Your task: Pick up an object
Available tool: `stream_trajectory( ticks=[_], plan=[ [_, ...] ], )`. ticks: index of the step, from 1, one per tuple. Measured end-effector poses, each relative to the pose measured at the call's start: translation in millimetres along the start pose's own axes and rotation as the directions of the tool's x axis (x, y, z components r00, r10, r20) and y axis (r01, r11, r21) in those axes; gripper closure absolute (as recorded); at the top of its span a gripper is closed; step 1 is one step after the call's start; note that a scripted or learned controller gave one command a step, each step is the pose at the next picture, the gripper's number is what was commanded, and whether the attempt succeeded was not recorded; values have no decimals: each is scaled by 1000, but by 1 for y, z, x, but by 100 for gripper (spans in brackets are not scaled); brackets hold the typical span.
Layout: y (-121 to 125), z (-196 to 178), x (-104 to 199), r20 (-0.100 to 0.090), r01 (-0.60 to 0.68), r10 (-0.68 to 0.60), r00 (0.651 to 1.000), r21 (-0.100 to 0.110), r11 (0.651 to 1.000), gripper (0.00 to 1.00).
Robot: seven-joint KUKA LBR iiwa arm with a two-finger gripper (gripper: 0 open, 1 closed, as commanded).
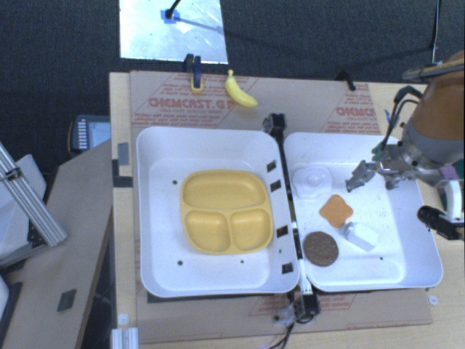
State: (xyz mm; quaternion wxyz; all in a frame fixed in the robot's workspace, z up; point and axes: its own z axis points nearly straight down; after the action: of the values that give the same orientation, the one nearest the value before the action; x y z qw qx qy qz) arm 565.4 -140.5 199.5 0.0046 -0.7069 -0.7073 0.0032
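Nothing is picked up yet: the claw (372, 173) hangs spread and unloaded over the right bin (407, 271), near its far edge. The orange cracker (336, 211), brown cookie (320, 248) and white block (361, 235) lie untouched.

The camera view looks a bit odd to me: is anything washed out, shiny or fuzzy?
In the camera view, the metal sheet at the top glares bright; the clear cup nearly vanishes against the white right bin; the hand looks slightly soft; the yellow tray is evenly lit.
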Motion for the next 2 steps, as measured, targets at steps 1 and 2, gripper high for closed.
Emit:
stream_trajectory(
  ticks=[1,2],
  plan=[
    [3,-7,0,2,3,-3,1000,-12,1000,0],
    [-4,41,6,1,1,-1,1000,-9,1000,0]
  ],
)
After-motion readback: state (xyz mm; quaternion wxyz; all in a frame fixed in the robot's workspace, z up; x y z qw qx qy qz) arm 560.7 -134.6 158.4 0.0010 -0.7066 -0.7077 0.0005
